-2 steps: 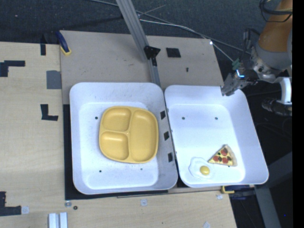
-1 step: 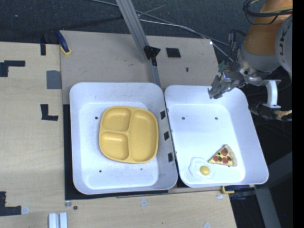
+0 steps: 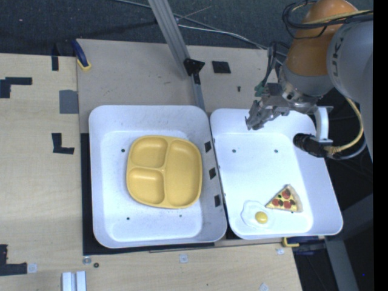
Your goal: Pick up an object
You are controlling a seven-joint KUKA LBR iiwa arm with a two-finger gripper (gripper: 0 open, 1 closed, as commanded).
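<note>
A toy pizza slice with red toppings lies near the front right of the right bin. Beside it, to its left, lies a toy fried egg, white with a yellow yolk. A yellow divided plate rests in the middle of the left bin. My gripper hangs over the back edge of the right bin, far from the pizza slice and the egg, with its dark fingers pointing down and nothing seen between them.
A slanted metal post rises behind the bins, with a black bracket at its foot. Cables and a black connector hang off the arm over the right bin's right side. Wooden bench surrounds the bins.
</note>
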